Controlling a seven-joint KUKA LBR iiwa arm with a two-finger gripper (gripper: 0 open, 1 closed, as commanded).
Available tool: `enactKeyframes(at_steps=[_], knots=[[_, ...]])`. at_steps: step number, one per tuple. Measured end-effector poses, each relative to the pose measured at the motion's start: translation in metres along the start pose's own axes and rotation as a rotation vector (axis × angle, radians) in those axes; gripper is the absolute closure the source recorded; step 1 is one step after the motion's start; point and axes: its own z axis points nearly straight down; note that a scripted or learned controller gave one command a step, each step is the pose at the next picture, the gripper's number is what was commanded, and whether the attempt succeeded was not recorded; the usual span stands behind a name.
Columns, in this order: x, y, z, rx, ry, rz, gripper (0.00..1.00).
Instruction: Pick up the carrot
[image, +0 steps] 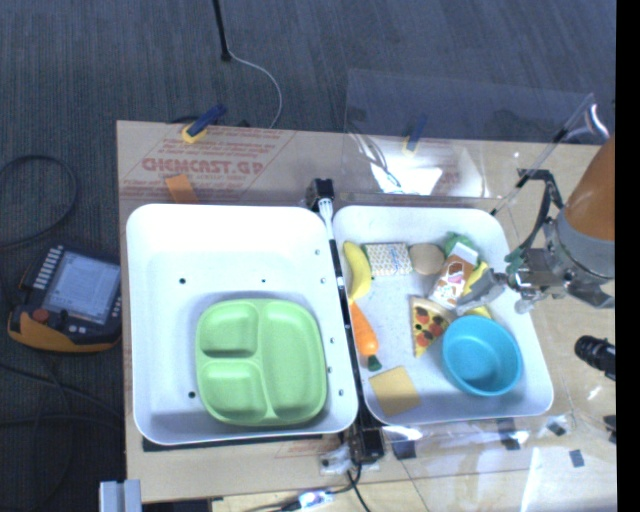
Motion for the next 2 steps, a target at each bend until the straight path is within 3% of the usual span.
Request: enactKeyframes(at_steps=[1, 2], knots=[[0.044, -0.006, 0.140, 0.010, 0.004, -0.048, 0.00], [0.042, -0.003, 0.127, 0.002, 0.000, -0.044, 1.00]])
